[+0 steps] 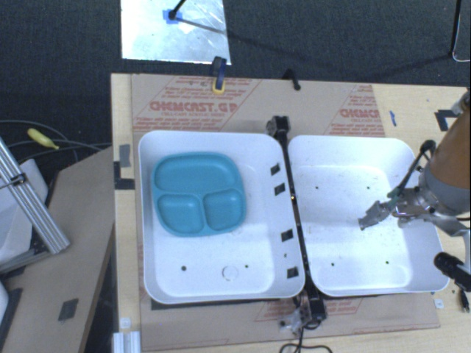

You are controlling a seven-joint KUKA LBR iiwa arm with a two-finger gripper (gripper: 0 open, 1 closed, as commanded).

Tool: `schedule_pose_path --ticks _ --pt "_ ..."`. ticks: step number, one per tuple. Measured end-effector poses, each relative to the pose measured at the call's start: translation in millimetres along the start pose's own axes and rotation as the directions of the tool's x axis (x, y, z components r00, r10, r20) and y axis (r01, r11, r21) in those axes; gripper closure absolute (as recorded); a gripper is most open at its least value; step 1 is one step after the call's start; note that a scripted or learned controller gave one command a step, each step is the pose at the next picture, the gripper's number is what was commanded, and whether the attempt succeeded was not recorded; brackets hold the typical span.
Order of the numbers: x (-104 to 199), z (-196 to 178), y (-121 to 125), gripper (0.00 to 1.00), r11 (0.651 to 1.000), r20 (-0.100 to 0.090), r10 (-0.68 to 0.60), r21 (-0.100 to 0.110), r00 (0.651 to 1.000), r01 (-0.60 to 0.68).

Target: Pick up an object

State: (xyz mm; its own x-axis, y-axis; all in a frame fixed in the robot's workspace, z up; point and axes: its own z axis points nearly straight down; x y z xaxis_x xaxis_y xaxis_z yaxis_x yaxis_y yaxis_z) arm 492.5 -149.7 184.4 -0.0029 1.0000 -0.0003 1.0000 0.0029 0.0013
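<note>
A blue divided plate [197, 193] with three compartments lies flat in the upper left part of the left bin [221, 282]. My gripper [368, 219] hangs low over the floor of the right bin [346, 169], in its right half, pointing left. It is far from the plate, with the divider between the bins in between. The view shows nothing held in it.
The two bins sit side by side on a cardboard sheet [309, 101], joined by a black clamped divider [288, 197]. A yellow and black clamp [218, 76] stands at the board's back edge. Aluminium rails [26, 204] lie at the far left.
</note>
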Motion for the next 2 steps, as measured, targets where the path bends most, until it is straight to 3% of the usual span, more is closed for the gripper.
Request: schedule_pose_path --ticks 1,2 --pt "67 -233 1 0.00 1.000 0.001 -0.007 -0.021 1.000 0.007" --pt "68 -218 -5 0.00 1.000 0.000 -0.002 -0.002 1.000 0.002"
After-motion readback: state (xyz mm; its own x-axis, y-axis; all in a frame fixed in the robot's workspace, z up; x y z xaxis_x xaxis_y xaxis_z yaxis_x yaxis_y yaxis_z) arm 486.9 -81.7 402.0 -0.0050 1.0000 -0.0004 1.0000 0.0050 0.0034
